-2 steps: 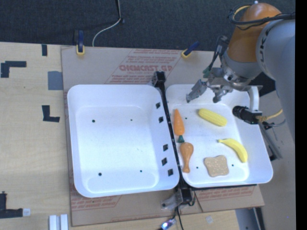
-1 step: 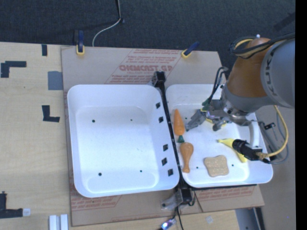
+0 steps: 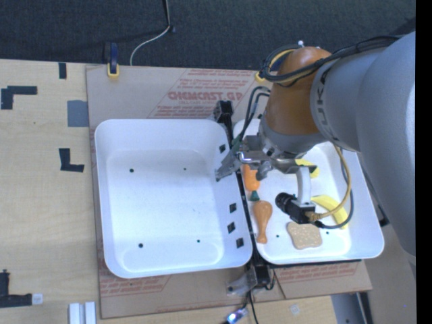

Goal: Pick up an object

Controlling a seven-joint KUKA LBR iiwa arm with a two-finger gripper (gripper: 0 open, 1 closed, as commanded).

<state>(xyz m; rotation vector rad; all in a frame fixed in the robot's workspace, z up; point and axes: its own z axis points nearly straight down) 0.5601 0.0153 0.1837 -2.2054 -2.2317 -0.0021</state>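
Reaching over the right bin (image 3: 368, 248), the jaws (image 3: 251, 172) hover; their state cannot be told. A carrot (image 3: 250, 181) lies directly beneath, a drumstick (image 3: 262, 217) just below.

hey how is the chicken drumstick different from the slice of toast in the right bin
The drumstick is orange-brown and long, lying roughly lengthwise by the bin's left wall; the toast is paler tan, flat and squarish, lying nearer the bin's front edge. The drumstick tapers toward one end; the toast doesn't. Both lie free in the right bin.

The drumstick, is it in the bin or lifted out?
In. The drumstick lies flat on the right bin's floor, beside the toast.
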